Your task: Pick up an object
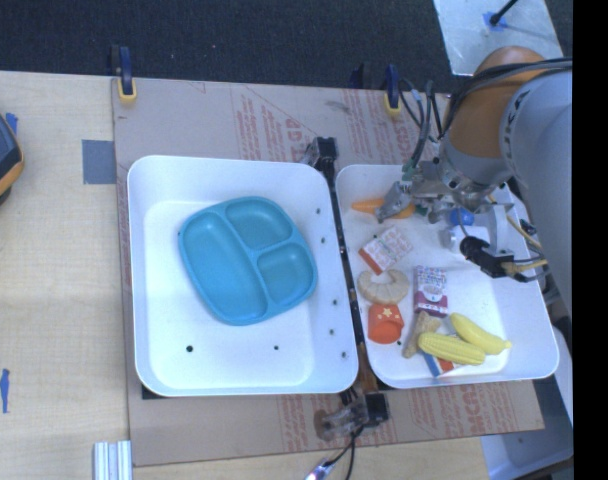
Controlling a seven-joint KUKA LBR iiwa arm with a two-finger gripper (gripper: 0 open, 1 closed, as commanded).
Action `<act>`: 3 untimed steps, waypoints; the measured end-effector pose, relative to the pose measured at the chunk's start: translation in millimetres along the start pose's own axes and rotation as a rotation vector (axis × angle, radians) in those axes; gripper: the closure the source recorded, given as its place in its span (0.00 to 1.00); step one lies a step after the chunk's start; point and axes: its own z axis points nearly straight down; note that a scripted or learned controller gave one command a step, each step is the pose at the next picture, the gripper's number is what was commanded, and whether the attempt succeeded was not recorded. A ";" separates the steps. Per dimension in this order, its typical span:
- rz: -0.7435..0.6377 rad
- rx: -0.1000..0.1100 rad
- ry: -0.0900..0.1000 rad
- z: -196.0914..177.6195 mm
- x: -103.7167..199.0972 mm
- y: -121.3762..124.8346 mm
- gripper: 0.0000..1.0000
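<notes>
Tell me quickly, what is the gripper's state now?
Gripper: over the right bin, at the orange carrot-like piece; open or closed cannot be told.

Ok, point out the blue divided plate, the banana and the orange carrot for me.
blue divided plate (246,259), camera view, centre ridge between compartments.
banana (479,334), camera view, middle of its curved body.
orange carrot (366,206), camera view, its exposed left end.

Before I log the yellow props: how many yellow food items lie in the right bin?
2: a banana near the bin's front right, and a corn cob touching it just in front. The arm may hide others farther back.
</notes>
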 end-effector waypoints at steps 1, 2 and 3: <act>0.003 -0.003 -0.001 -49.1 -34.4 0.0 0.00; 0.001 -0.001 -0.001 0.1 15.7 -31.1 0.00; 0.001 0.000 -0.001 0.7 9.3 -77.0 0.00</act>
